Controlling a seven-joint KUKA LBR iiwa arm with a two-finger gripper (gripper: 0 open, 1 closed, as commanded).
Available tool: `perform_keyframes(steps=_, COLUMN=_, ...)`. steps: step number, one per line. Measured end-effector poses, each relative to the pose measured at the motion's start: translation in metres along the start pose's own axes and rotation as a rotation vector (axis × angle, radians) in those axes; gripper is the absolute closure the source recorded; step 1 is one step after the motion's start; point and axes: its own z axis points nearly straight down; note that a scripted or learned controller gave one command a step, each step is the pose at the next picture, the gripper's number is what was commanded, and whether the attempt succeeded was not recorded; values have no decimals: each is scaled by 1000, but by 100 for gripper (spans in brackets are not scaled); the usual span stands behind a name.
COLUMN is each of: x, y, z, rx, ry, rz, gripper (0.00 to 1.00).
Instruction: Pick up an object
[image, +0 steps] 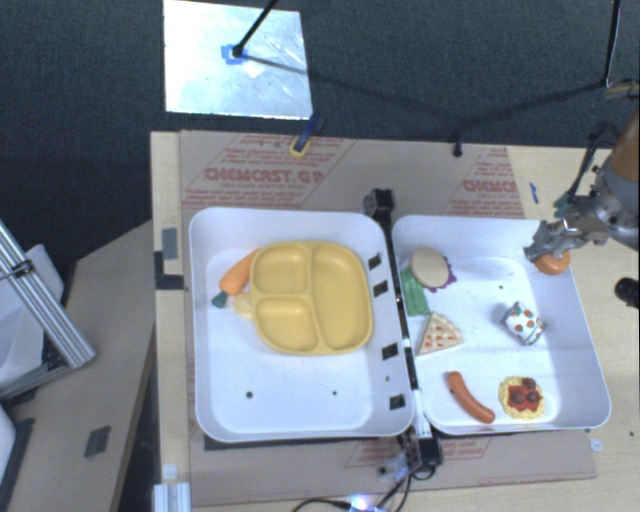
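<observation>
Gripper (553, 240) state cannot be told; it is positioned at frame's right, over an orange object (551, 263), which could be nudged aside.

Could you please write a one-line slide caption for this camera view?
Gripper poised over an orange toy at the right bin's far edge; yellow tray in the left bin.

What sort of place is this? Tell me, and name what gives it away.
Probably a robotics lab bench set up for grasping trials. Two white bins sit side by side on cardboard, stocked with toy food like a pizza slice and a sausage, with a gripper overhead.
</observation>
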Motion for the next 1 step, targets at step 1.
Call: perform_keyframes(steps=1, x=37, y=-26, z=4, rx=8, ry=3, rz=-1, gripper=100)
